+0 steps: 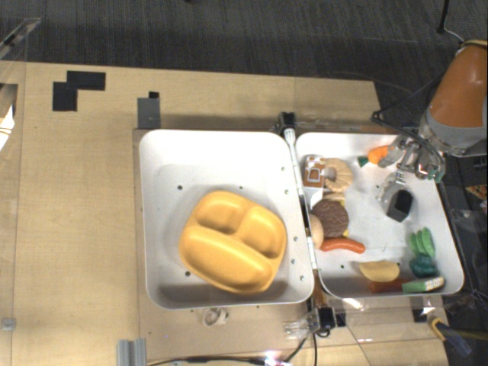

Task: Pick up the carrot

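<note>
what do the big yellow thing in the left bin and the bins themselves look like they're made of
The yellow bell pepper looks like moulded plastic toy food: smooth, uniform colour, soft sheen on its lobes; foam or rubber can't be ruled out. The left bin and right bin look like thin formed white plastic, matte, with rounded corners and rolled rims.

This is a robotics lab or test cell, not a home. A plain wooden desk (76, 227) carries two shallow white bins: the left bin (152, 204) and the right bin (450, 242), clamped side by side with metal brackets (149, 111). Black tape marks (76, 88) sit on the desk's far left. Cables (320, 322) hang at the near edge. Grey office carpet (229, 21) lies beyond. The grey robot arm with its orange band (457, 90) reaches in over plastic toy food (332, 218).
</note>
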Controlling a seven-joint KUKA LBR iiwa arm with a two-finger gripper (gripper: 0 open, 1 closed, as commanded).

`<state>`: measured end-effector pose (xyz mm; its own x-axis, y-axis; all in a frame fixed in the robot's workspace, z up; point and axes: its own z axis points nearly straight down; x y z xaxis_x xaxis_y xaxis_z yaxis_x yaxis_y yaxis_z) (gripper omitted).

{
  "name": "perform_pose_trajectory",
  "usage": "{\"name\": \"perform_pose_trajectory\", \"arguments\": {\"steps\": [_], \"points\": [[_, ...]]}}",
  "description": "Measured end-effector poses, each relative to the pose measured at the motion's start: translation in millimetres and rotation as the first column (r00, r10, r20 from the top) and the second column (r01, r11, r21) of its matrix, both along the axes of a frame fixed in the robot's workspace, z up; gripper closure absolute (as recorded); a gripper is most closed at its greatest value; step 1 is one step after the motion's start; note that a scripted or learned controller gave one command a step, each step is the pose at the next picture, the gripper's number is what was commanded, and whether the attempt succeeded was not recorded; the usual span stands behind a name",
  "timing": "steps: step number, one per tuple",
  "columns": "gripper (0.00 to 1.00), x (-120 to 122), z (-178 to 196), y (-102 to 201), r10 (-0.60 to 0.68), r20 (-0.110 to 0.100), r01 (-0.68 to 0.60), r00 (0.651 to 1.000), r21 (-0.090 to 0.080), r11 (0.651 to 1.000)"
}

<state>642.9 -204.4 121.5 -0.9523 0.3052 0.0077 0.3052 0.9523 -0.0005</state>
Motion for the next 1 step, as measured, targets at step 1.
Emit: {"name": "perform_pose_trajectory", "arguments": {"steps": [1], "points": [[0.00,-0.7,-33.5,-6.0,0.141,-0.003,-0.141,0.990,-0.005,0.990]]}}
